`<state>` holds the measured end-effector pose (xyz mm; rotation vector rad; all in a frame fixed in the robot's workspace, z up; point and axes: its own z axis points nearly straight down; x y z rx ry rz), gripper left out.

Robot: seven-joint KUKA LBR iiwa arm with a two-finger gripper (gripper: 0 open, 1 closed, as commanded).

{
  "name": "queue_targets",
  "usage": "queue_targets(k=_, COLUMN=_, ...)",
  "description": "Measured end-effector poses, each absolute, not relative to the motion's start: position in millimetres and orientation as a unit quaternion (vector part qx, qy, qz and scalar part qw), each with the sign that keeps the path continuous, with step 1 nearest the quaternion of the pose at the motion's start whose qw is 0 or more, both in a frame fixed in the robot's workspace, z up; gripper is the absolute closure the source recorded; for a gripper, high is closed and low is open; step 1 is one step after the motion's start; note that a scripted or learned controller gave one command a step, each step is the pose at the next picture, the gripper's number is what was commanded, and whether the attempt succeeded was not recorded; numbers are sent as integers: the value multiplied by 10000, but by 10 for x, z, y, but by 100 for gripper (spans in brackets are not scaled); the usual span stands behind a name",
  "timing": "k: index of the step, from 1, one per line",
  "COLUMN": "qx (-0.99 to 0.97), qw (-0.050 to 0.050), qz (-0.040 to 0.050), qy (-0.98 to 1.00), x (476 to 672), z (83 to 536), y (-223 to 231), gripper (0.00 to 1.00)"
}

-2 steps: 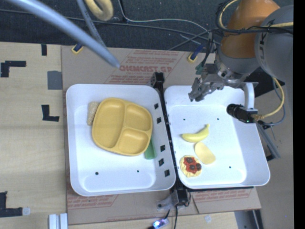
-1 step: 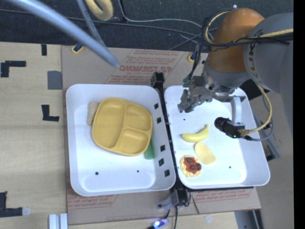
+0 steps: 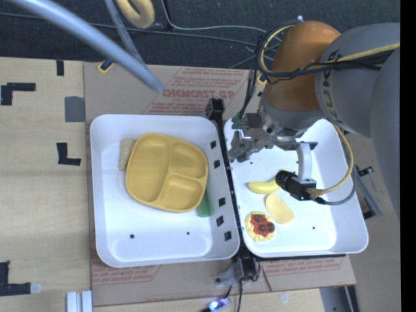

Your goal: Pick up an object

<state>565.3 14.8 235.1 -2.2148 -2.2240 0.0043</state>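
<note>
My gripper [image 3: 242, 147] hangs over the upper left corner of the right bin [image 3: 338, 233], close to the wall between the two bins. Nothing shows in it. Below it on the bin floor lie a small yellow banana-shaped piece [image 3: 260, 187], a pale yellow oval slice [image 3: 279, 208] and a round yellow piece with red topping [image 3: 260, 226]. The left bin [image 3: 117, 239] holds a yellow divided plate [image 3: 166, 171].
A tan spongy piece [image 3: 125, 153] sticks out from under the plate's left edge, and a green piece [image 3: 205, 205] from under its lower right edge. The grey arm with its orange band [image 3: 302, 51] covers the upper right of the right bin.
</note>
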Motion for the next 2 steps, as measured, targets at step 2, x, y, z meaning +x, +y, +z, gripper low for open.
queue_targets(k=2, qx=-7053, qw=20, qz=20, qy=-7089, x=5184, z=2198, y=1031, gripper=100)
